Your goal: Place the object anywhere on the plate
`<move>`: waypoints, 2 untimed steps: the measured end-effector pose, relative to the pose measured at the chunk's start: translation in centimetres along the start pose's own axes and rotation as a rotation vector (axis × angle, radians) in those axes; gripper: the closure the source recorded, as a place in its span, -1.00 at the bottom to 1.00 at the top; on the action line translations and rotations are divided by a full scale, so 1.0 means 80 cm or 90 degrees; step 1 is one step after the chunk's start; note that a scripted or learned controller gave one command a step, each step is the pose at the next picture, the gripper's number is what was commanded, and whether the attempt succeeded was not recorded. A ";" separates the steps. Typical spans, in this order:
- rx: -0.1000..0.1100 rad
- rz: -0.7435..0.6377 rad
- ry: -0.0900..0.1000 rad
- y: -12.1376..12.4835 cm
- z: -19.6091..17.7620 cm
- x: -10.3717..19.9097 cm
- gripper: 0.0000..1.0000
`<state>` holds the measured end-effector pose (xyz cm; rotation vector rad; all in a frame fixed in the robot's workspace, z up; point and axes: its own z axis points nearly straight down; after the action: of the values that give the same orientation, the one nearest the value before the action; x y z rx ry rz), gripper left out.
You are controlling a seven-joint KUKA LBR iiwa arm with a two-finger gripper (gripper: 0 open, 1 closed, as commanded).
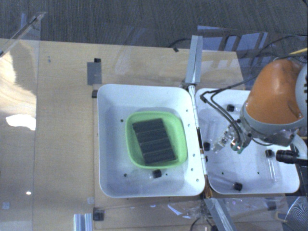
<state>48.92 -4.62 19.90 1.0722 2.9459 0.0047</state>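
One dark ridged block (153,141) lies on the green plate (181,146) at frame centre, its long axis running upper-left to lower-right, well left of the gripper (230,141), whose grip I cannot tell.

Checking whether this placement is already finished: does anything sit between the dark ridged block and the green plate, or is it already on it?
Nothing visible stands between them. The dark ridged block already lies on the green plate in the left bin. The gripper is over the right bin.
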 end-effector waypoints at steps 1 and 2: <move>-0.001 -0.114 0.000 0.047 -0.004 0.039 1.00; -0.001 -0.113 0.000 0.046 -0.004 0.039 -1.00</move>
<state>48.94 0.21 20.21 0.8054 3.0286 0.0053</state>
